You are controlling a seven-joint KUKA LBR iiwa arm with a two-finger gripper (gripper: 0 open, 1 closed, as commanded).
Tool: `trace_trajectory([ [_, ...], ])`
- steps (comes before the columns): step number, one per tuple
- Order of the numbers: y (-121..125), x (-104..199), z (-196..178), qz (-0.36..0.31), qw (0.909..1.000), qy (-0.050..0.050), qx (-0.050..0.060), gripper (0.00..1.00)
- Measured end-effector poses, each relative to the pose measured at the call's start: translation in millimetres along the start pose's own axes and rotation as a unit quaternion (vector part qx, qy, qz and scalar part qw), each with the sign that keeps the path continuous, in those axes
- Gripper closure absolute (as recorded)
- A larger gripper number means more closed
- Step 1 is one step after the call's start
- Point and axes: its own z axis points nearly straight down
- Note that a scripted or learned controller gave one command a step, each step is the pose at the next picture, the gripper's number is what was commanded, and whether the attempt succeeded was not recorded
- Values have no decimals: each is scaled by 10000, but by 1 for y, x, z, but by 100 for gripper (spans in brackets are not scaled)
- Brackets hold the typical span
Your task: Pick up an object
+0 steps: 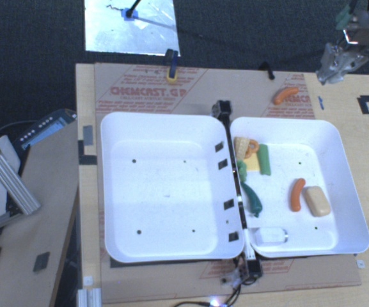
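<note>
Objects [297, 194] lie binned; pincer [335, 66] hangs, seemingly empty, beyond.

The board [190, 85] under the bins bears red lettering, seemingly "CHEMCAST GP".

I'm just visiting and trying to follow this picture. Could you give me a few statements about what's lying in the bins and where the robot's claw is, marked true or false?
1. The gripper is down inside the right bin. False: it is above the bench's far right corner, outside both bins.
2. An orange sausage lies on the bench beyond the right bin. True.
3. The beige block sits in the left bin. False: it is in the right bin.
4. Another orange sausage lies beside the beige block. True.
</note>
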Motion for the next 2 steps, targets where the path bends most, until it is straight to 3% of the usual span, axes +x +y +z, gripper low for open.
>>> trace_trajectory([
  [1, 2, -1, -1, -9, 10000, -12, 57, 100],
  [2, 3, -1, -12, -35, 10000, -14, 45, 100],
])
